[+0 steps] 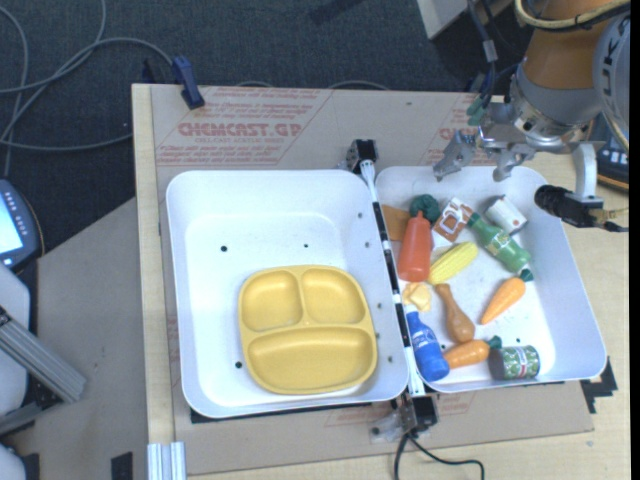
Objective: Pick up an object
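Camera view, arm reaching from right, gripper (479,160) apparently spread wide, hovering above right bin (580,303) far rim

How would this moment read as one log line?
gripper: open, above right bin | holding: nothing | toys: in right bin | yellow tray: left bin

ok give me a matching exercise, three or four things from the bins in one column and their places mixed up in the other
Things:
1. yellow tray
2. blue bottle
3. green can
4. corn cob

Places:
A. near edge of the right bin, by the divider
B. left bin
C. middle of the right bin
D. near corner of the right bin, far from the divider

Pairs: 1-B, 2-A, 3-D, 4-C
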Available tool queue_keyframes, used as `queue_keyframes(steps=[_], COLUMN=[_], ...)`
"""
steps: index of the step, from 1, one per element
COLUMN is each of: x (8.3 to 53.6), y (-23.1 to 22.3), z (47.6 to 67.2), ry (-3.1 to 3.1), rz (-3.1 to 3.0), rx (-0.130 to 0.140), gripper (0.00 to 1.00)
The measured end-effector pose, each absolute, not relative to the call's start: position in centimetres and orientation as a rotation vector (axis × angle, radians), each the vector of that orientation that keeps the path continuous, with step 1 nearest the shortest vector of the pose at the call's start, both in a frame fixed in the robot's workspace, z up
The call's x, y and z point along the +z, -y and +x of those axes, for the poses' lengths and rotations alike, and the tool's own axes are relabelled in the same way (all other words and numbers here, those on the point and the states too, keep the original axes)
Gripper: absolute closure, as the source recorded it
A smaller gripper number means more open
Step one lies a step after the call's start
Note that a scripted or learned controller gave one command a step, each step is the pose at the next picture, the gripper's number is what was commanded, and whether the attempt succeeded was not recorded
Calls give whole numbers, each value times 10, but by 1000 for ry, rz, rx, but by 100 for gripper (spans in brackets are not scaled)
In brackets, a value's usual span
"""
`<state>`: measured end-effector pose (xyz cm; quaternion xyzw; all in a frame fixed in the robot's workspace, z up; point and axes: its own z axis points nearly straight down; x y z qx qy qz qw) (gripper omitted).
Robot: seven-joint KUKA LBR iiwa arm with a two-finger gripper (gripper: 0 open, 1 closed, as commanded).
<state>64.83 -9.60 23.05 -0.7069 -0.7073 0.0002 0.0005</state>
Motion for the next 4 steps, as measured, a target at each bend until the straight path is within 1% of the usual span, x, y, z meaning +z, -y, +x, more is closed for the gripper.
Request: queue_keyframes(steps=[1, 2, 3, 4], x=[77, 92, 103, 190], y=[117, 100, 100, 34], z=[609, 662, 661, 598], ry=[2211, 2226, 2225, 2226], rz=[-2221, -2217, -2220, -2214], rx=[13, 0, -2, -4], gripper=[0, 0, 100, 100])
